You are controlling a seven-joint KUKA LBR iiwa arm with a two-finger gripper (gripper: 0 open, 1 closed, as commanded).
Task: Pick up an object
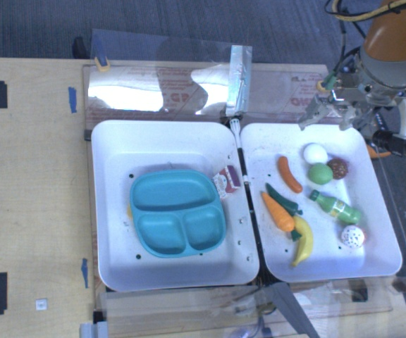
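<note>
Toy food lies scattered in the right bin of two white bins on the surface: a carrot, a banana, a sausage, a white ball, a green ball, a brown ball, a green bottle and a dotted ball. The claw hovers over the bin's far rim, holding nothing; whether it is wide or narrow cannot be told. The left bin carries a blue divided plate. The carrot, likely light, stiff plastic and somewhat slick, lies partly against the banana; gripping across its thick middle looks safest.
</note>
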